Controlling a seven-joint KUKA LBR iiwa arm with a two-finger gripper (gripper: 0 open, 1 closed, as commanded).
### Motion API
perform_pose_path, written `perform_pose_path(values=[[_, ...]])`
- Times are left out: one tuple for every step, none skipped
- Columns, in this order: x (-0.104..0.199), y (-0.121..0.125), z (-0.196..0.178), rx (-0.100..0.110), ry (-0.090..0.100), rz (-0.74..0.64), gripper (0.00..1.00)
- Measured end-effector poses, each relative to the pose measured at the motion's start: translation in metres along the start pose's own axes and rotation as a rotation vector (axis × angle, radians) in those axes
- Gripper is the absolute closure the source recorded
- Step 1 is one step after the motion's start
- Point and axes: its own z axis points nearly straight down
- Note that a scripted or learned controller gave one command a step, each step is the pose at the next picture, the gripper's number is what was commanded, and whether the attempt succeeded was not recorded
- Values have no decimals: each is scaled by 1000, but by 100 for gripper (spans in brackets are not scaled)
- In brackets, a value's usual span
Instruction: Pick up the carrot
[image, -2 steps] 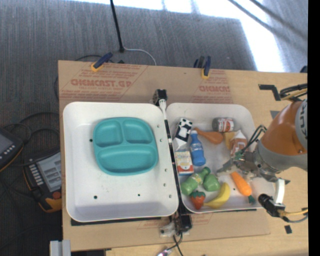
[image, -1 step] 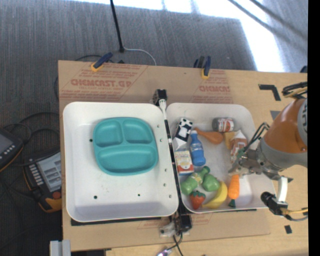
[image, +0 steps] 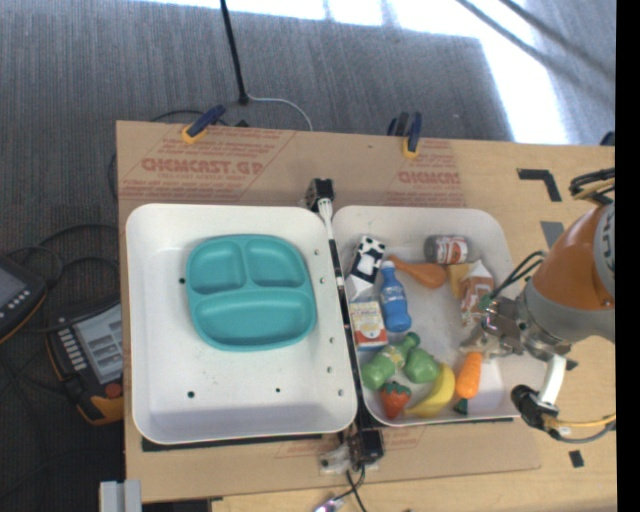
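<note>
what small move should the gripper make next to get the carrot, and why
Probably lower onto the carrot. The gripper sits just above it at the right bin edge, and the banana lies close on the left.

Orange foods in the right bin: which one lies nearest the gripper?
The carrot at the bin's lower right, just below the gripper. The other orange piece lies farther up, near the can.

Grey ribbed carpet floor, sunlit patch top right, black stand pole, brown bench board, black cables left.
</note>
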Motion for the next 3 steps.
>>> perform_pose_path(values=[[5, 0, 0, 0, 7, -5, 0], [4, -5, 1, 10, 2, -440, 0], [2, -2, -10, -1, -6, -438, 100]])
